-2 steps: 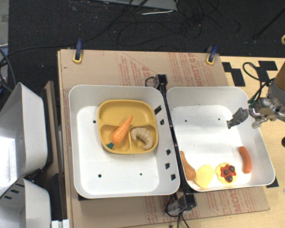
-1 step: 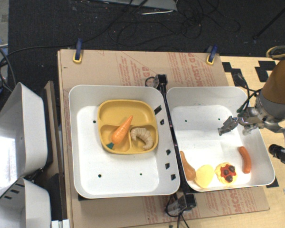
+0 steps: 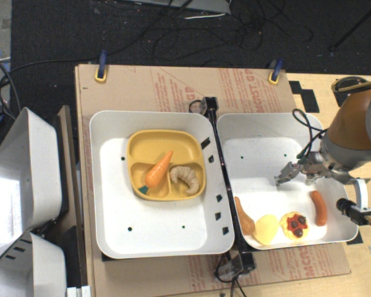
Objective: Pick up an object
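My hand hangs over the middle of the right bin, pointing toward the divider. I cannot tell how it is set, and I see nothing in it. The pickable things in this bin lie along the near edge, below my hand: a sausage nearest, just off to the right; a small pizza beside it; then a lemon and a drumstick touching each other toward the divider. In the left bin, well apart from my hand, a yellow plate holds a carrot and a shrimp in its compartments.
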`<state>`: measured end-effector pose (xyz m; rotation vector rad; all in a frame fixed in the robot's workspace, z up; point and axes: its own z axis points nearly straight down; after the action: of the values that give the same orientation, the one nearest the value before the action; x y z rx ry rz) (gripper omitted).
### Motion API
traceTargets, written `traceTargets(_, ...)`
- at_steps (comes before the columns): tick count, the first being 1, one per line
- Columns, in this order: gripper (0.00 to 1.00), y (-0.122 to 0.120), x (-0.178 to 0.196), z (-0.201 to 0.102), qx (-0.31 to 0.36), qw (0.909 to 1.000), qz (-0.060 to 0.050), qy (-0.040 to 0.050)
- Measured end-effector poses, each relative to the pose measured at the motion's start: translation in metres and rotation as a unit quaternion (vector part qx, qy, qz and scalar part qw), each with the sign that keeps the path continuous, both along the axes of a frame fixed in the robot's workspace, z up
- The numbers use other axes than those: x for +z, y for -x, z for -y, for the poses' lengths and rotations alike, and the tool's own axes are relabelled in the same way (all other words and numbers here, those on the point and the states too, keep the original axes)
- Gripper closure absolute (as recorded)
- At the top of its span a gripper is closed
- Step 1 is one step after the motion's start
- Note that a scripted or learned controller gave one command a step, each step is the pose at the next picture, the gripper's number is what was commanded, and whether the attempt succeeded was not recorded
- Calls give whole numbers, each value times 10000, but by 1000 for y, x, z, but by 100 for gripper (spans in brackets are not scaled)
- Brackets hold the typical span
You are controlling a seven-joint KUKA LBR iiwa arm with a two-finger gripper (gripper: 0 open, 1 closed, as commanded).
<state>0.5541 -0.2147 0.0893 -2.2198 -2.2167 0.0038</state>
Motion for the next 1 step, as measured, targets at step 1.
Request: traceTargets(1, 100, -2, 14, 0, 2, 10000, 30, 10)
